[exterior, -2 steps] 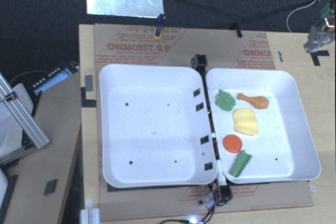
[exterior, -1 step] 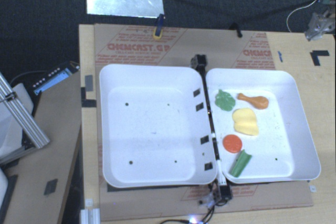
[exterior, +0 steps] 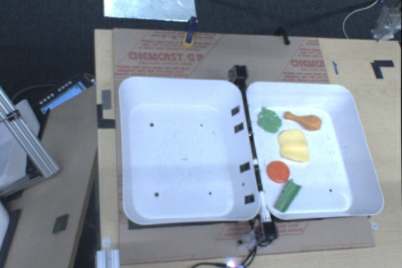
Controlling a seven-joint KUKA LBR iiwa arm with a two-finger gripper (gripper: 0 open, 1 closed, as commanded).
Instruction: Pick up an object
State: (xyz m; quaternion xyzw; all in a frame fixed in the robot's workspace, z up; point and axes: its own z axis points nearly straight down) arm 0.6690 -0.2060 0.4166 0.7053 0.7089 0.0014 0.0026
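Tool spread cannot be told; from its right-side approach, the orange plastic drumstick (exterior: 303, 120) in the right white bin (exterior: 363, 157) lies nearest, lengthwise along the reach.

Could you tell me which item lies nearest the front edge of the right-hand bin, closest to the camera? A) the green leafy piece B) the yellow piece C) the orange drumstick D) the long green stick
D: the long green stick lies lowest in the right bin, below the red round piece, while the yellow piece, green leafy piece and orange drumstick sit farther back.
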